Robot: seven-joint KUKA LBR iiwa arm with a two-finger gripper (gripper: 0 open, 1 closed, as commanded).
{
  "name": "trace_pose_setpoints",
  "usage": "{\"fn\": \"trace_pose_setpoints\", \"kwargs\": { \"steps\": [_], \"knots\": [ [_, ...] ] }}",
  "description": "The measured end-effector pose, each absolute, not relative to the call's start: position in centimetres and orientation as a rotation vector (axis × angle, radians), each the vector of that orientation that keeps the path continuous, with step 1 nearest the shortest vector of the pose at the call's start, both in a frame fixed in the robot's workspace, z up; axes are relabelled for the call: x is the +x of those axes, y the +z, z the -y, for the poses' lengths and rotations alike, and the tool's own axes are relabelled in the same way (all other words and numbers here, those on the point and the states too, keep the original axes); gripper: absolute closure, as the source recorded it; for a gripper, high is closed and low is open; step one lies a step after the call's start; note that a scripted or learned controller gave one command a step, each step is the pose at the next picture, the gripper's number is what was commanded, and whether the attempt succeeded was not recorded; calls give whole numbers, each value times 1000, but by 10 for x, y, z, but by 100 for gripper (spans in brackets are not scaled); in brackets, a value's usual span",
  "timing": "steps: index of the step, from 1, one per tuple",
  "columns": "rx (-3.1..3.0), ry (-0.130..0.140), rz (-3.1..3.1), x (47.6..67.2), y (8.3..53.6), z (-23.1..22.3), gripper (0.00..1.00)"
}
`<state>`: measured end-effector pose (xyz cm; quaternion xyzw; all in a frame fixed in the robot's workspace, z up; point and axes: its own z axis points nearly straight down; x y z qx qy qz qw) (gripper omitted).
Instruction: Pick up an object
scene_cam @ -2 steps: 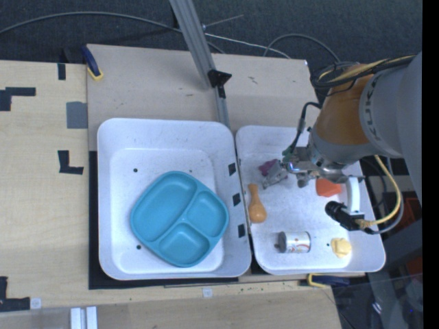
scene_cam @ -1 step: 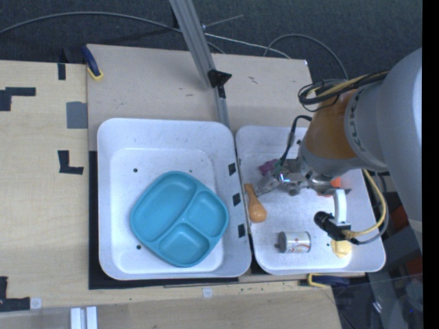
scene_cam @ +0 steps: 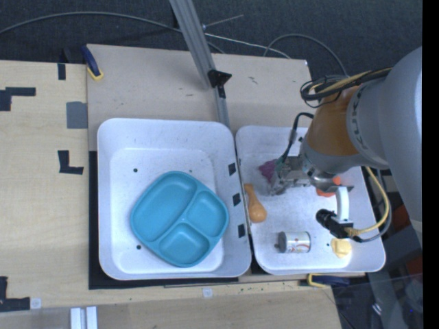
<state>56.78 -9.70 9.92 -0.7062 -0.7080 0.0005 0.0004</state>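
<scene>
The gripper (scene_cam: 278, 182) sits low in the right-hand shallow white bin (scene_cam: 264, 142), near that bin's upper left part, with the grey arm and its orange band looming over it from the right. The wrist hides the tips, so I cannot tell how far the gripper is open, and nothing can be seen held in it. Just beside it, on its upper left, lies a small magenta, crumpled-looking object (scene_cam: 267, 167); whether the 2 touch is unclear. Lower left of the gripper, an orange pear-shaped plastic piece (scene_cam: 254, 206) lies close against the bin's left wall. Nearer the front edge, a short silver metal can (scene_cam: 293, 241) lies on its side, and a small yellow lump (scene_cam: 341, 247) sits to its right. The left-hand white bin (scene_cam: 116, 184) holds 1 thing, a light blue plastic plate with 3 compartments (scene_cam: 180, 218), well apart from the gripper.
</scene>
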Motion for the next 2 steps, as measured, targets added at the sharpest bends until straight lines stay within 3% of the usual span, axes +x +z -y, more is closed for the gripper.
{"fn": "trace_pose_setpoints", "kwargs": {
  "steps": [2],
  "knots": [
    [-2223, -4, 2226, 566, 207, 103, 100]
  ]
}}
